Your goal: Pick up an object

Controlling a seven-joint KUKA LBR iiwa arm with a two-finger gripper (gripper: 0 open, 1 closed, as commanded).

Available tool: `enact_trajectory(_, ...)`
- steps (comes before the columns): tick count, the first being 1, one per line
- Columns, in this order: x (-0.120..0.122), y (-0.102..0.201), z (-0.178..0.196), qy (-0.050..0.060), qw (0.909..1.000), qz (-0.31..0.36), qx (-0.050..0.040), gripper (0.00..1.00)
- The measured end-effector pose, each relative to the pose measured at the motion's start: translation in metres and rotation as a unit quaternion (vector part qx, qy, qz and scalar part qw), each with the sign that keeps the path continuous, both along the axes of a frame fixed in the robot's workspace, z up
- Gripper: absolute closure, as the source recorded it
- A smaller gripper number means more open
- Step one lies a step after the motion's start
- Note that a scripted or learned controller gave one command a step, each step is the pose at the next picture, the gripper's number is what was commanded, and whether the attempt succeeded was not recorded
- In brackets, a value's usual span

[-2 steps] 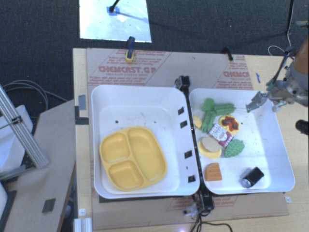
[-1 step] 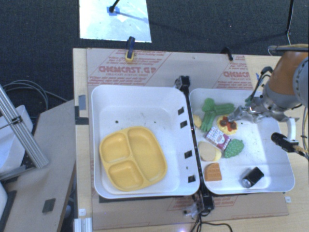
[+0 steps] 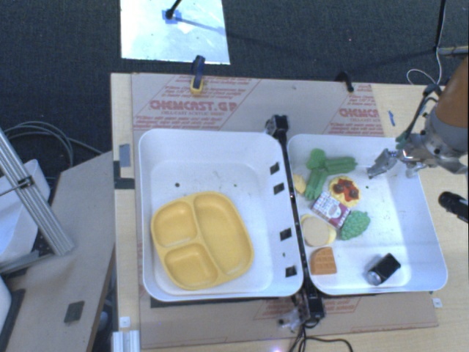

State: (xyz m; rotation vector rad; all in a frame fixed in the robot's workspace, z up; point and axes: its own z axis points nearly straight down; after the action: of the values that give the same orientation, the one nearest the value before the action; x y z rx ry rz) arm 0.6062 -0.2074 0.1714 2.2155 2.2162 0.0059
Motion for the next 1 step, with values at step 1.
enact_trajectory(1,0.0561,0.0116,0.1865,-0.007,1.0,0.004,-0.0019,0.0)
